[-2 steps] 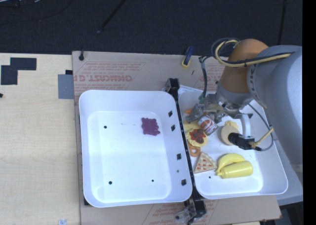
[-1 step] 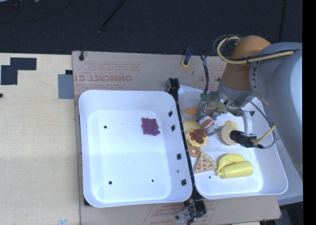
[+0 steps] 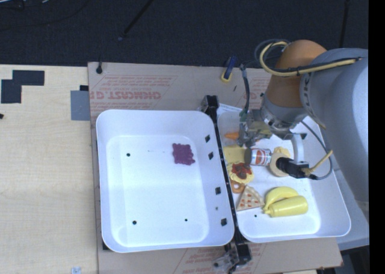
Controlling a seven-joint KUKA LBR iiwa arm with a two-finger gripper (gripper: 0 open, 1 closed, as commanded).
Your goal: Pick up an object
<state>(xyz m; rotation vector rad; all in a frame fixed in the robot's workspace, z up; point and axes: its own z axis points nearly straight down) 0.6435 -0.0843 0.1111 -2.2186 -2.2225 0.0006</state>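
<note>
My gripper point(image 3: 245, 139) hangs low over the far left part of the right bin point(image 3: 328, 222), just above a yellow cheese wedge point(image 3: 232, 155) and next to a small red-and-white can point(image 3: 261, 157). An orange carrot piece point(image 3: 231, 136) lies just left of the gripper. Nearer the front lie a red-topped piece point(image 3: 241, 172), a pizza slice point(image 3: 249, 198), a banana point(image 3: 281, 193) and a yellow bottle point(image 3: 289, 207). A pale ring-shaped piece point(image 3: 279, 162) sits to the right of the can. Nothing is visibly held.
The left bin point(image 3: 114, 207) holds a purple bunch of grapes point(image 3: 183, 154) near its far middle. The dark divider point(image 3: 221, 164) between the bins runs just left of the gripper. The grey arm point(image 3: 337, 92) with its cables covers the right bin's far right corner.
</note>
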